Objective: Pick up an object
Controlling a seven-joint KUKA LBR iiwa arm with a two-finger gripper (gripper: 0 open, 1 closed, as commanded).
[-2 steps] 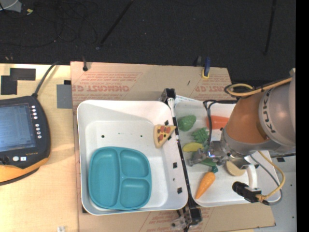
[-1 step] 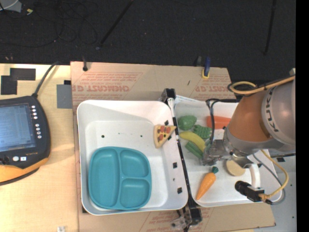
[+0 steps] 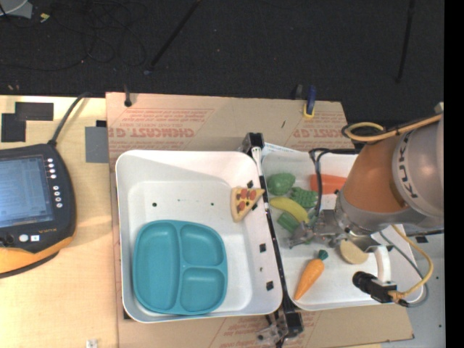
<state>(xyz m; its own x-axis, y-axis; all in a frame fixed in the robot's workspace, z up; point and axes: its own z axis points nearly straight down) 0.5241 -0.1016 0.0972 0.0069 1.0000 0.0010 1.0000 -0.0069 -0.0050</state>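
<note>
Banana (image 3: pixel 288 207) lies crowded among green toys beneath the gripper (image 3: pixel 313 230), whose grasp we cannot tell, so we judge neighbours may foul the pick.

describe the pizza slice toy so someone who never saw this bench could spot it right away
Start at the left white bin, the one with the teal divided plastic plate. Go to its right wall, above and right of the plate. The small triangular toy pizza slice, yellow with red spots, leans there; unlike the orange toy carrot and yellow toy banana in the right bin, it is flat and wedge-shaped.
</note>
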